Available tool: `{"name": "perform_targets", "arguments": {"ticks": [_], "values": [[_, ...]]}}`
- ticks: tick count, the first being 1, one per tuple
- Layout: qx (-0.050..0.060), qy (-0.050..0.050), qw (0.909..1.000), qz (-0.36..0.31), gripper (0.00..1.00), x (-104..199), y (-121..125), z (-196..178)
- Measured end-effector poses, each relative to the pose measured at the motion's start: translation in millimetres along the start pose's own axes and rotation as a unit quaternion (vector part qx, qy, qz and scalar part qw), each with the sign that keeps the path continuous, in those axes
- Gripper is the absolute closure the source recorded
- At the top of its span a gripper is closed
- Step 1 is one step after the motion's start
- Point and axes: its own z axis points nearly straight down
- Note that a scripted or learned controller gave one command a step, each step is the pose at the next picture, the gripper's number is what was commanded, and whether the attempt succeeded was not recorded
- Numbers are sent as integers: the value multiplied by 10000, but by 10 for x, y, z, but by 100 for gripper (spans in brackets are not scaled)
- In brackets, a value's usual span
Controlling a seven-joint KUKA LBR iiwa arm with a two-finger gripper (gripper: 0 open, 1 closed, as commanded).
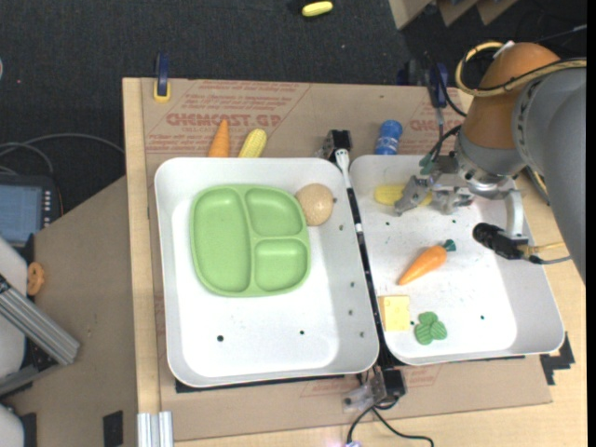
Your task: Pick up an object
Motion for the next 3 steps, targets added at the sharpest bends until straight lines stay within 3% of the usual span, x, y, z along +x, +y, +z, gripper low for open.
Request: {"name": "perform_targets", "arguments": {"ticks": [1,2,3], "values": [[-78,3,10000,57,0,-489,-444,-20],[-81,18,10000,15,0,76,-594,-14],[-81,7,10000,41,0,-113,-778,-11]]}}
